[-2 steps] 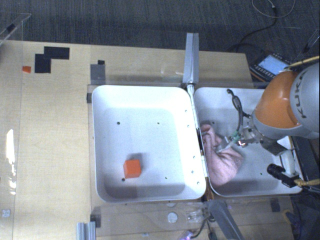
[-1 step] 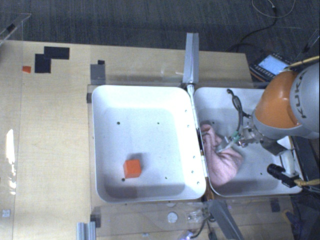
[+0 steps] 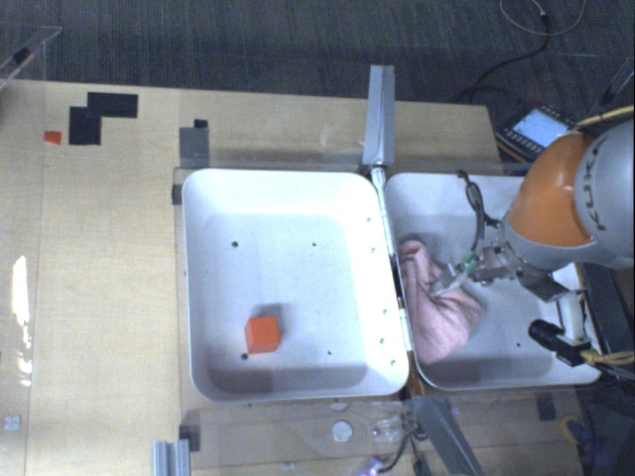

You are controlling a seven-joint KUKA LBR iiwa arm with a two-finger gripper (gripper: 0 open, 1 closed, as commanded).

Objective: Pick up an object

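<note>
A crumpled pink cloth (image 3: pixel 435 310) lies in the right bin (image 3: pixel 496 360), against its left wall. My gripper (image 3: pixel 452 277) reaches in from the right and sits low over the cloth's upper right part, touching or nearly touching it. An orange cube (image 3: pixel 263 334) rests on the floor of the left bin (image 3: pixel 288 216), near the front left, far from the gripper.
A grey metal post (image 3: pixel 379 117) stands behind the seam between the bins. Black patches (image 3: pixel 99 115) and a small red square (image 3: pixel 53 138) mark the wooden bench at the far left. A tablet (image 3: pixel 541 127) and cables lie at the back right.
</note>
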